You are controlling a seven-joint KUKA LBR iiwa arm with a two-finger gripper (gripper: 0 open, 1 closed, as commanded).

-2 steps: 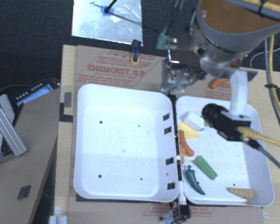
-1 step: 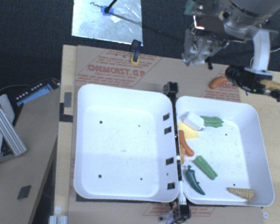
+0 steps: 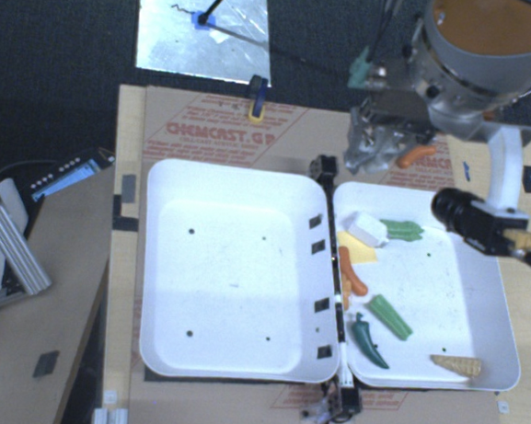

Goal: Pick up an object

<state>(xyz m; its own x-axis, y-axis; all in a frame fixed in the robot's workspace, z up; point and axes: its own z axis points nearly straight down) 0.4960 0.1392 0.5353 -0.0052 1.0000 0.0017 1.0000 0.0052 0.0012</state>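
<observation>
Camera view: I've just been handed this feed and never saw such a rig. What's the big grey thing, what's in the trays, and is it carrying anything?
One fixed camera looks down at a slant on a bench. The grey and orange bulk at upper right is a robot arm; its gripper hangs above the far edge of the right bin. An orange piece sits right beside it, but whether it is gripped cannot be told. The right bin holds a white block, a yellow piece, green pods, a dark green pepper, an orange carrot-like piece and a tan cone. The left bin sits alongside.
</observation>
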